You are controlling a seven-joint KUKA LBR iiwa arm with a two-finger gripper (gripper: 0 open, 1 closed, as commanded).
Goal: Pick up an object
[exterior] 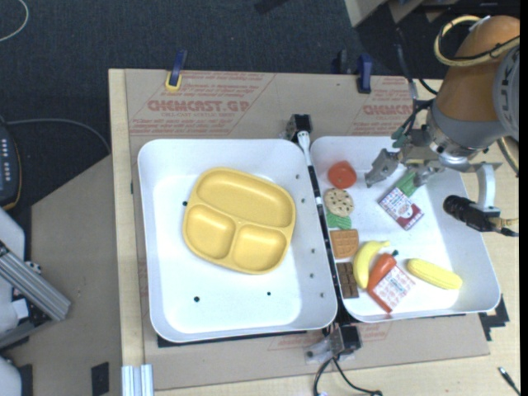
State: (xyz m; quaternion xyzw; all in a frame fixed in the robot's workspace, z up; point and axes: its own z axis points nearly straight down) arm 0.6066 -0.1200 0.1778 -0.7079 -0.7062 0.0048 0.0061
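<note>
Your gripper (402,169) hovers with fingers spread, empty, above the red packet (401,207). At its nine o'clock: tomato (341,174), cookie (338,201).

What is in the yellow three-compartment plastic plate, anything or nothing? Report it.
Nothing. All three compartments of the yellow plate show bare yellow plastic; the toy foods lie in the right white bin.

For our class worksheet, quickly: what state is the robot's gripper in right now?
Gripper: open, holding nothing, poised over the right bin between the tomato and the red-and-white packet.
</note>
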